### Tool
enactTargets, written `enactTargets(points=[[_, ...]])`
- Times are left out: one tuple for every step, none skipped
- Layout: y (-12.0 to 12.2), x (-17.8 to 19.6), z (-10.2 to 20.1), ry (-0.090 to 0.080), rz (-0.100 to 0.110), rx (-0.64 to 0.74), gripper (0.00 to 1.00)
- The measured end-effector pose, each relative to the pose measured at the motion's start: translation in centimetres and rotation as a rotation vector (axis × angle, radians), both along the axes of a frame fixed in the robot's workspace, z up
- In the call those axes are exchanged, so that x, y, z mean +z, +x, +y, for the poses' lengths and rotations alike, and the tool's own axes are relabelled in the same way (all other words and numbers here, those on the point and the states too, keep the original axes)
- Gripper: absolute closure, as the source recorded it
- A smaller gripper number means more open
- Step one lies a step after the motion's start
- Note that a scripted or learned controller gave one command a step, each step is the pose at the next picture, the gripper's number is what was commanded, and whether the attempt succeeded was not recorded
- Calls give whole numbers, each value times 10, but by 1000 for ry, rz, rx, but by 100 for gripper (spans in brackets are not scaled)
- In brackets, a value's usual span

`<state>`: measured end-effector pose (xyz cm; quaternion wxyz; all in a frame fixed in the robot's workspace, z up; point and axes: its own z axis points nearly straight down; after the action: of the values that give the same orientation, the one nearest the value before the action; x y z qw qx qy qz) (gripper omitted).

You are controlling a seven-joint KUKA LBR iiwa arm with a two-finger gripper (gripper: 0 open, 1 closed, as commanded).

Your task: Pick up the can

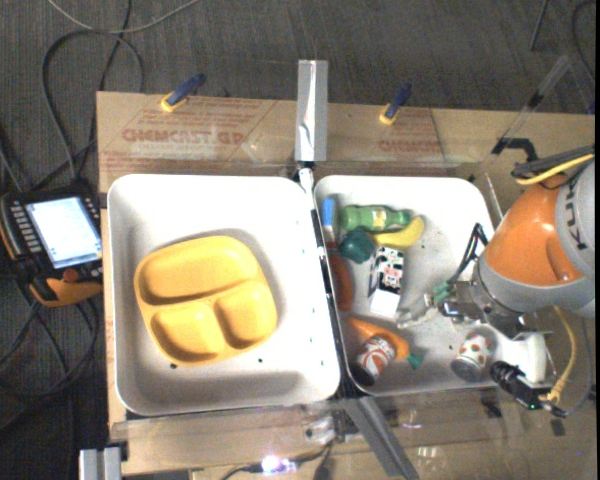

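Here, by label:
Can [376,355]: lying tilted near the front wall of the right bin [450,193], touching a carrot [378,334].
Pincer [428,306]: low in the right bin, right of the can and apart from it; grip state impossible to tell.
Left bin [120,268]: holding a yellow tray [208,295].

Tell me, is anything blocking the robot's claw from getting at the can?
Nothing visible lies between them. The can stands in the right bin's near right corner, just below the arm's wrist, with bare floor around it. The gripper's tips are hidden.
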<state>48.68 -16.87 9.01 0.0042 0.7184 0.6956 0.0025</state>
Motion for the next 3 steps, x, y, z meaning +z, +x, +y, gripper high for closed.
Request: enactTargets(points=[[-4, 71, 46, 5, 13, 172, 0], [3, 29, 60, 4, 15, 68, 0], [104, 0, 24, -2, -5, 149, 0]])
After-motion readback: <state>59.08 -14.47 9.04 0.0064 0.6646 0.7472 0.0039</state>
